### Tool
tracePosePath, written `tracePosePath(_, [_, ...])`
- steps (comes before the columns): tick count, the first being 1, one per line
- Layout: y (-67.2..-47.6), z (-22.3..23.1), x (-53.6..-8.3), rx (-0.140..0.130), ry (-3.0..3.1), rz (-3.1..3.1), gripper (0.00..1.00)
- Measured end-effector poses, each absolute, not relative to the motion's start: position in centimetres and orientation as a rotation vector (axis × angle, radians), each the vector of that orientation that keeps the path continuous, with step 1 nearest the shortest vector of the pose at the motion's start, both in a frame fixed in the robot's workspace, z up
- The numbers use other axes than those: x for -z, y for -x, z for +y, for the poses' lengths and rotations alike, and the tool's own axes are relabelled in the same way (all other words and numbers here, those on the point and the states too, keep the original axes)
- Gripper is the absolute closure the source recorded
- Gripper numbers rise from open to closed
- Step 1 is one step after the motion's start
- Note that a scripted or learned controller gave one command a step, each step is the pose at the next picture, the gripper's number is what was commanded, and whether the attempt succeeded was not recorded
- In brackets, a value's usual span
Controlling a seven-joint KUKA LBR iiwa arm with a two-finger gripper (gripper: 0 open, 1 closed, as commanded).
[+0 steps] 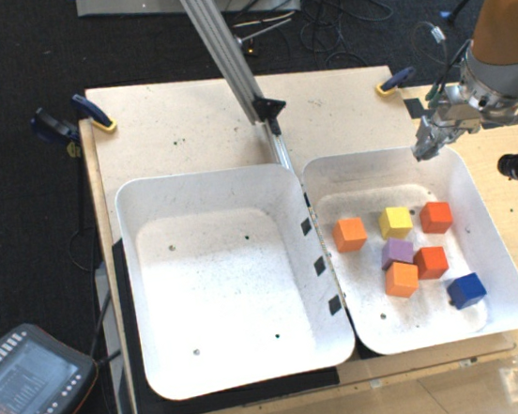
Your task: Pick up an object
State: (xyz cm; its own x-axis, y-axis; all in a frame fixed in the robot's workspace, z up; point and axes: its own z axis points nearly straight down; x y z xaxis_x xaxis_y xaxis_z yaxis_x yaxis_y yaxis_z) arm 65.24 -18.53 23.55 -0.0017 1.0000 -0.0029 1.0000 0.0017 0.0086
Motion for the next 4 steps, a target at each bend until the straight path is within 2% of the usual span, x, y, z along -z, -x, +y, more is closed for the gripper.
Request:
tracePosePath(1, [-65.4, -18.5, -29.0, -0.006, -2.213, 2.219, 1.00])
tracePosePath(3, [-63.5, -8.5, -27.6, 0.001, -2.215, 2.231, 1.00])
tracePosePath(4, [-63.4, -3.7, -27.2, 0.000, -2.214, 2.231, 1.00])
